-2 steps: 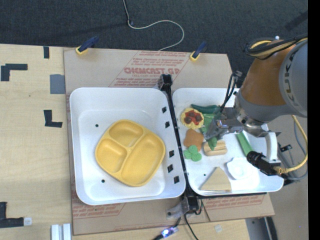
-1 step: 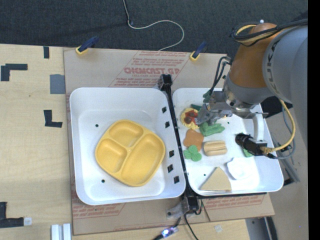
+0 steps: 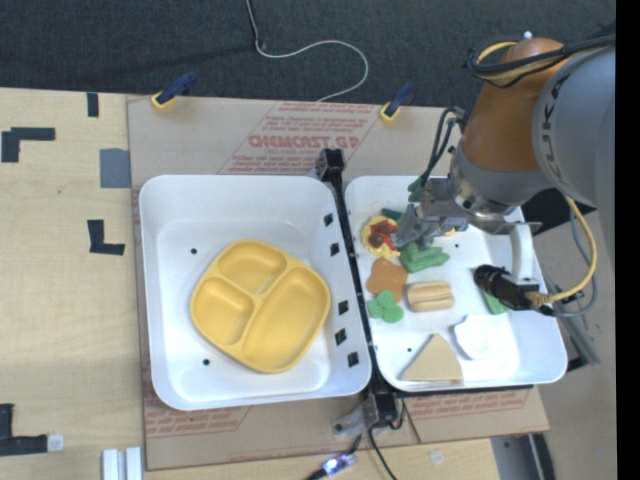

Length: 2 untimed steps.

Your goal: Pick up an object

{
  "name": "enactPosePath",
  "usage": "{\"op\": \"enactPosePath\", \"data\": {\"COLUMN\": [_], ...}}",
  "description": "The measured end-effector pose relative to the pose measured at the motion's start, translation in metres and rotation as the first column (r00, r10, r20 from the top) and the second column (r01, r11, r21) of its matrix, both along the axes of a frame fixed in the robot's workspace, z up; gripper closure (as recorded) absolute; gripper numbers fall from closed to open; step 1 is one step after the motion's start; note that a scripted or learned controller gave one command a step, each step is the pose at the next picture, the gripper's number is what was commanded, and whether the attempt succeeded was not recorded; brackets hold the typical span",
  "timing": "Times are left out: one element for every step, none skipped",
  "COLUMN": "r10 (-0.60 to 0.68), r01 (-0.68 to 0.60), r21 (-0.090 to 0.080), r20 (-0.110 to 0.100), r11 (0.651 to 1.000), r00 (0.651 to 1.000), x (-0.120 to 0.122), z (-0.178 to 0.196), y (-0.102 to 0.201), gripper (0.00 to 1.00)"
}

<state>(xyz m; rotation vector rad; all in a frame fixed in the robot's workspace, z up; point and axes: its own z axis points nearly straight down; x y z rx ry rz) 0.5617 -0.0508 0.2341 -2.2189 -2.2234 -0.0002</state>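
The right bin (image 3: 530, 363) holds several toy foods: a green piece (image 3: 425, 259), a hot-dog bun (image 3: 429, 296), an orange-brown piece (image 3: 386, 277), a small green broccoli-like piece (image 3: 386, 310), a tan sandwich triangle (image 3: 434, 360), a red-and-yellow piece (image 3: 380, 233) and a dark green item (image 3: 493, 288) at the right. My gripper (image 3: 420, 230) hangs low over the bin's upper left part, just above the green piece and beside the red-and-yellow one. Whether anything sits between the fingers is hidden by the gripper body.
The left bin (image 3: 170, 208) holds a yellow sectioned plate (image 3: 261, 305). A black divider clip (image 3: 331, 163) sits between the bins. A white cable (image 3: 300, 48) loops at the back. The arm's grey and orange body (image 3: 530, 108) overhangs the right bin's far corner.
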Motion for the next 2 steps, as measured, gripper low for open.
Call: {"op": "enactPosePath", "data": {"r10": [-0.002,-0.002], "r01": [0.002,0.002], "r21": [-0.001,-0.002], "r20": [-0.002,-0.002], "r11": [1.000,1.000], "r00": [1.000,1.000], "x": [-0.0030,-0.0022], "z": [-0.0006,-0.0027], "y": [-0.0038,-0.0114], "gripper": [1.00,1.00]}}
